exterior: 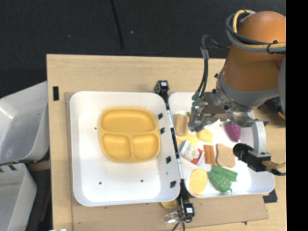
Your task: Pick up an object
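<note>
Gripper (196, 124) hung over the right bin (257, 186) (1 of 2) beside a tan block (181, 124); couldn't tell its grip.

You are looking at a robotics lab test cell: a plywood bench (120, 73) on dark flooring, two clamped white bins (82, 129), toy plastic food (219, 177), and an industrial arm (250, 57) with exposed cabling.

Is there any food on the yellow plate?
No, the yellow plate sits bare in the left bin, while the toy food, like the green vegetable, lies in the right bin.
</note>
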`<state>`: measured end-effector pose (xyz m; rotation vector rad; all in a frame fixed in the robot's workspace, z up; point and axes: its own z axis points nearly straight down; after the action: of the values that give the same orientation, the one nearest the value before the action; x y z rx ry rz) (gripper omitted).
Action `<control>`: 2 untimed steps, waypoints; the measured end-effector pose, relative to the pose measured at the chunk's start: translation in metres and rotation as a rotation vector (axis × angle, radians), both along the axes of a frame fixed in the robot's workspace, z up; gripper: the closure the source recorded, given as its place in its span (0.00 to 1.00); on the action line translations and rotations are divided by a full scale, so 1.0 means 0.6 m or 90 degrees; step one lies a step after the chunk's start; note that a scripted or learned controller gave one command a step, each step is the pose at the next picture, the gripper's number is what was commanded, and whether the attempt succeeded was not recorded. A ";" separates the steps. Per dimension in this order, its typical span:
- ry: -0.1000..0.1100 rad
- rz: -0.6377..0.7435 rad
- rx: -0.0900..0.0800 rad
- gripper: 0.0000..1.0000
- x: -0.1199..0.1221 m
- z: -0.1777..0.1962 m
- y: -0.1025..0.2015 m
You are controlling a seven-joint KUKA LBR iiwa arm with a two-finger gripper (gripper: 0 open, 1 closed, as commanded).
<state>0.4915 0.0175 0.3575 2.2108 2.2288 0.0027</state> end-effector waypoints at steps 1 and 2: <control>0.004 -0.003 -0.002 1.00 0.047 -0.024 0.058; 0.001 -0.004 -0.001 1.00 -0.002 0.080 0.047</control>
<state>0.4906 0.0459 0.4055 2.2170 2.2227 -0.0001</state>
